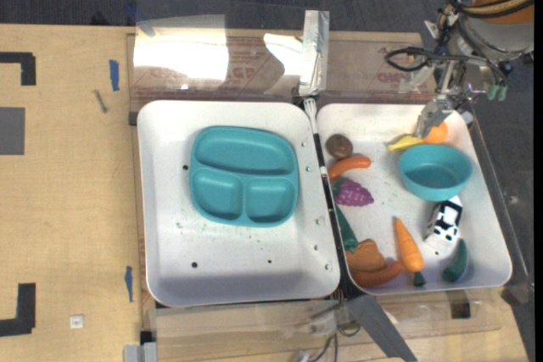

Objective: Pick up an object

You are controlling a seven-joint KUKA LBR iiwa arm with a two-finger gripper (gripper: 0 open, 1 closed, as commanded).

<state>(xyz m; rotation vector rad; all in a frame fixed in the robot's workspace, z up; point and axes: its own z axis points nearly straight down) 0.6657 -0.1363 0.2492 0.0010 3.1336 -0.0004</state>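
White plastic bins sit side by side on the wooden surface (59,182), and we see a teal divided tray (244,175) in the left bin (161,250). Our hand (439,116) hangs over the far right corner of the right bin (492,267), just above a small orange piece (437,132) and a yellow banana (405,142) beside the teal bowl (435,169); we cannot tell whether it is apart or together. Nearer lie a carrot (408,244), purple grapes (354,194) and a black-and-white cow (444,221).
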